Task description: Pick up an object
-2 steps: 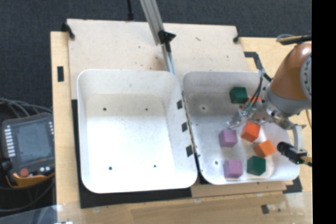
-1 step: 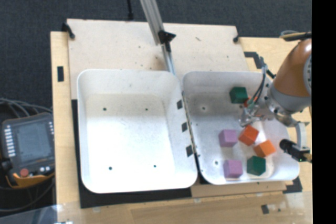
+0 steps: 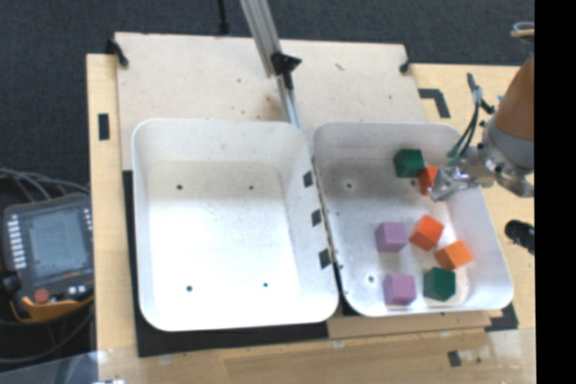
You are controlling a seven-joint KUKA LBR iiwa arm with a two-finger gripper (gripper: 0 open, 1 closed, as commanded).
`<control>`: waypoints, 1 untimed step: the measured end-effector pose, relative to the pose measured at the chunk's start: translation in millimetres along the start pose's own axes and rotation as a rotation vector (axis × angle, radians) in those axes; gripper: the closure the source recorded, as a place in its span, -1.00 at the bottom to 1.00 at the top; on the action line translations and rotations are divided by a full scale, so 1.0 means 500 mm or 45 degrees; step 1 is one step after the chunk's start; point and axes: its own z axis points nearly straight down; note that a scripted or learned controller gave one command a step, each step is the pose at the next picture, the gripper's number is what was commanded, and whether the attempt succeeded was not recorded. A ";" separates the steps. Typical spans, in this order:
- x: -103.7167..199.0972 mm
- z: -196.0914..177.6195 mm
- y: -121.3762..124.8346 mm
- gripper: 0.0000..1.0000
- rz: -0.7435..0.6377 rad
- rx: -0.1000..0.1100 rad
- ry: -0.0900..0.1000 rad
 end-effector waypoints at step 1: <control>0.003 -0.129 0.011 1.00 -0.009 -0.001 0.000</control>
